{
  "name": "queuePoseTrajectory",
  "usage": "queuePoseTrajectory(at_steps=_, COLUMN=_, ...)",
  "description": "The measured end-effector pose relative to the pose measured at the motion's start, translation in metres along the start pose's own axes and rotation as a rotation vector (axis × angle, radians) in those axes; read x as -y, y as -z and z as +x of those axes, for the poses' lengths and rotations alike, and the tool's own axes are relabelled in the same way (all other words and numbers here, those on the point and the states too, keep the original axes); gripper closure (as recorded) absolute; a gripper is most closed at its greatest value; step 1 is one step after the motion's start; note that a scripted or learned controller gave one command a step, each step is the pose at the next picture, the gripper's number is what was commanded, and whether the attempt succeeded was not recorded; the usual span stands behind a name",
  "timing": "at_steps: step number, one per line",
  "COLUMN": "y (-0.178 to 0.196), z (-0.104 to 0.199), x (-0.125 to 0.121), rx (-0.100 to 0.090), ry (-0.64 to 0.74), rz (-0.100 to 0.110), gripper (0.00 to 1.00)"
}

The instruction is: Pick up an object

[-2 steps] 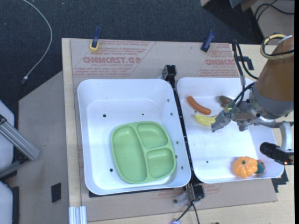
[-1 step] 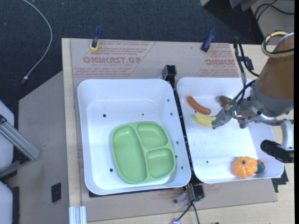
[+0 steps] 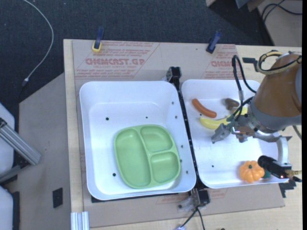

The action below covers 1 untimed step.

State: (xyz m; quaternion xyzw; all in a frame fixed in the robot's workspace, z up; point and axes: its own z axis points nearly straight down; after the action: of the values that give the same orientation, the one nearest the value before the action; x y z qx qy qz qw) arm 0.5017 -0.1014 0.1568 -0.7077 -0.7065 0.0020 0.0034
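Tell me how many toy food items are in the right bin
3 visible: a hot dog toward the back, a banana just in front of it, and a pumpkin at the front right. The arm may hide more.

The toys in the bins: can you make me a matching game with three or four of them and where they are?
Things:
1. Green plastic divided plate
2. Orange plastic pumpkin
3. Red-orange toy hot dog
4. Yellow toy banana

Places:
A. Near corner of the right bin
B. Middle of the left bin
C. Right bin, just beside the claw
D. Right bin, far side, beyond the banana

Pairs: 1-B, 2-A, 3-D, 4-C
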Motion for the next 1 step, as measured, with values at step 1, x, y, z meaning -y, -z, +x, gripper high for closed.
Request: queuePoseTrajectory(at_steps=1, y=-0.0445, z=0.0008, x=0.0060, rx=0.000, ry=0.000, rz=0.000, gripper=0.00)
